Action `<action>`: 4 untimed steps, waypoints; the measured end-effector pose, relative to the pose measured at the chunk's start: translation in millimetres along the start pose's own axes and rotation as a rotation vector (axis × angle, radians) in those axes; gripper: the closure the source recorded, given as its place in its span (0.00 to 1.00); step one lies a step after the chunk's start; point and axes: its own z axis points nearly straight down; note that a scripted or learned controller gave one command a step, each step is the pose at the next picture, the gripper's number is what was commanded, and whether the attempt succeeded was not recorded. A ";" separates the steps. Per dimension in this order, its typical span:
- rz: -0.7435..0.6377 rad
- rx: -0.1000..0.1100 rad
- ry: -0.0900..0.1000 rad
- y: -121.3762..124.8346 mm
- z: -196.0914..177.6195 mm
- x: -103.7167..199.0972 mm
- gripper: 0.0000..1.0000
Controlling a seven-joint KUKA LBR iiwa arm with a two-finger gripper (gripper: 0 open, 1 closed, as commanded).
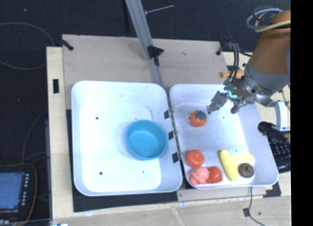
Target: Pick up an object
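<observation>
Your pincer hangs spread and holding nothing above the right bin, evidently poised to descend. The tomato sits just beside its left finger, lower-left; the remaining toys lie well below it.

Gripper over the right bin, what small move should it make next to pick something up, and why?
Probably ease the gripper left and down toward the red tomato-like toy. The gripper stands open above the right bin, holding nothing, and that toy lies nearest its fingers, apart from the others clustered along the front wall.
</observation>
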 end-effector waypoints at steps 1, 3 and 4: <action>0.000 -0.005 0.000 0.9 -2.4 0.0 0.00; 0.004 0.003 -0.003 -6.2 126.6 -5.4 0.00; 0.008 0.001 -0.002 -6.5 151.6 -6.9 0.00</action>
